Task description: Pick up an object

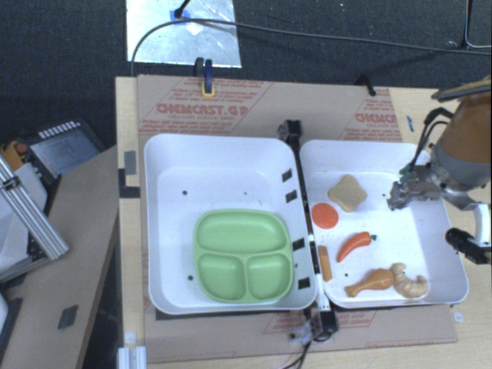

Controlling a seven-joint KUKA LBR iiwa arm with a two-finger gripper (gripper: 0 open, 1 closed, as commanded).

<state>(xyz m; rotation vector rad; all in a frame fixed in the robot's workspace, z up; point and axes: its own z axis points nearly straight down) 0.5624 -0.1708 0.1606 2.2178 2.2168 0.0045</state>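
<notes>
We list the left bin [165, 206] first: a shallow white tub holding one green plate [243, 254] with three compartments, lying flat toward the near side of the bin.

Next we record the right bin [442, 244], touching the left one along a shared edge. Its contents, from left to right:
- a thin orange stick [325, 263], lying along the left wall;
- a round orange-red disc [325, 216], just above the stick;
- a tan slice of bread [347, 193], just beyond the disc, toward the far side;
- a red chili pepper [354, 245] with a green stem, lying at a slant near the middle;
- a brown chicken drumstick [370, 281], near the front wall;
- a pale curled shrimp [410, 284], touching the drumstick's thick end.

Last we note the gripper [400, 194], reaching in from the right on the grey arm [461, 171] with its orange band. It sits low over the far right part of the right bin, to the right of the bread and apart from it. We see nothing between its fingers, and we cannot tell whether they are spread or closed.
</notes>
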